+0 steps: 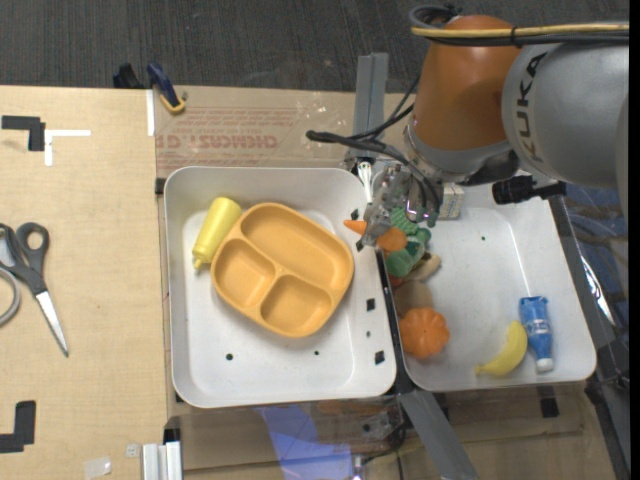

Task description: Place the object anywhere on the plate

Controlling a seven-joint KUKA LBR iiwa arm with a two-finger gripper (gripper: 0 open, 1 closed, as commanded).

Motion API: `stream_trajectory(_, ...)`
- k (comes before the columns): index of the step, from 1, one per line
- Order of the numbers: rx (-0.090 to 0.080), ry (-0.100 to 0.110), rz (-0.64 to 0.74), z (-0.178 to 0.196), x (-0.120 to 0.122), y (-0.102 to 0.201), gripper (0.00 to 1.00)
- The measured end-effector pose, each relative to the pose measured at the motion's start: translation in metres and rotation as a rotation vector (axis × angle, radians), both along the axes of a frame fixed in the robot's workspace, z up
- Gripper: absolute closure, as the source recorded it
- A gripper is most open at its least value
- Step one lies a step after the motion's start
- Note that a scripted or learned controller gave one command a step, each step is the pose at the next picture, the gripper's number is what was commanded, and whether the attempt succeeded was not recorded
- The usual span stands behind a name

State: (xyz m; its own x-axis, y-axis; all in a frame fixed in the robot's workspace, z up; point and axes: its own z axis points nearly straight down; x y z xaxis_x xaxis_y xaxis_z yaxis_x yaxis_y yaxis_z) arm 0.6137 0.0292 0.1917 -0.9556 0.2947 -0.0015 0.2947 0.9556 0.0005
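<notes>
Dark carpet is seen along the top of the frame, and below it a pale wooden tabletop [80, 268] carries two shallow white bins side by side. On the tabletop at the far left a pair of scissors [35, 278] is laid, and a strip of brown cardboard [250, 133] is seen behind the bins. The left bin [290, 368] holds an orange plate [282, 268] with three compartments, set at a slant near the bin's middle, and a yellow bottle [214, 230] is touching the plate's upper left edge. The right bin [500, 268] holds a small orange pumpkin [423, 332] at its lower left, a banana [506, 352] and a blue and white tube [535, 330] at its lower right. The grey arm [560, 98] with its orange band reaches in from the upper right. The pincer [385, 223] is placed over the seam between the two bins, and a toy carrot [392, 236], orange with a green top, is seen at its tips, just right of the plate's upper right rim; whether it is truly gripped cannot be told.
</notes>
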Motion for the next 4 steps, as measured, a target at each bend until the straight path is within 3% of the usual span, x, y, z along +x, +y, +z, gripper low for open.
stream_trajectory(1, 0.001, 0.0, 0.024, 0.001, -0.05, 0.059, 1.0)
stream_trajectory(2, 0.0, 0.001, 0.021, 0.0, -0.05, 0.057, 0.0)
stream_trajectory(3, 0.0, -0.001, 0.02, 0.01, -0.049, 0.057, 1.0)
stream_trajectory(4, 0.0, -0.002, 0.081, 0.07, -0.045, 0.083, 1.0)
